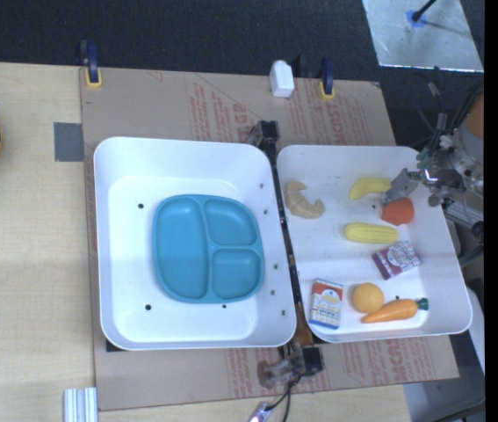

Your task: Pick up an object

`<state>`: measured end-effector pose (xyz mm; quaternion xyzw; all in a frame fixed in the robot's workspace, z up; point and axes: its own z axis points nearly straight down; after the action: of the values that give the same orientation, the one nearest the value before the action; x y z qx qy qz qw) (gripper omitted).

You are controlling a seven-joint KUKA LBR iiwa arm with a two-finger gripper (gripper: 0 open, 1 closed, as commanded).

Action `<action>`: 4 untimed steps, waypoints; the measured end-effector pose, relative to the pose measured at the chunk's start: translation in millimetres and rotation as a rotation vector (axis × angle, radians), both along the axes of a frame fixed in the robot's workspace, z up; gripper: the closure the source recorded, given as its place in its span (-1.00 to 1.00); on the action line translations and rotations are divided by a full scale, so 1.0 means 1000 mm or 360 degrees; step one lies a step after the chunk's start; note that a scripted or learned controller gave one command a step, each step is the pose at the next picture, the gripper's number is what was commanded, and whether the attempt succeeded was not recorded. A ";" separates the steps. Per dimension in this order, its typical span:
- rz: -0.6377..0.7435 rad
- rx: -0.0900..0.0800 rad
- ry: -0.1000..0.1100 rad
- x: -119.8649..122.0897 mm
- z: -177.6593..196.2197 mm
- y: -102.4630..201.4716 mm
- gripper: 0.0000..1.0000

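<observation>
The right bin holds several small items: a yellow banana, a red piece, a corn cob, a beige pastry-like piece, a purple and silver packet, a small carton, an orange and a carrot. My gripper hangs over the bin's upper right part, just above the red piece and right of the banana. Its fingers look spread, with nothing between them.
The left bin carries a blue divided plate. Both bins sit on a cardboard sheet clamped at the back. A white block stands at the cardboard's far edge.
</observation>
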<state>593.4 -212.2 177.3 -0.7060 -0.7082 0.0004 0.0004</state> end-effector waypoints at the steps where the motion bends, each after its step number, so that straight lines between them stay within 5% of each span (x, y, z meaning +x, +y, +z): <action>1: 0.0005 0.0000 0.0004 0.024 -0.086 0.001 -1.00; 2: 0.0005 0.0000 0.0005 -0.021 -0.086 0.053 -1.00; 3: 0.0002 0.0000 0.0005 -0.042 -0.086 0.068 -1.00; 4: 0.0005 0.0001 0.0007 -0.034 -0.086 0.109 -1.00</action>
<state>559.0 -103.6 91.5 -0.7049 -0.7093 0.0016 0.0020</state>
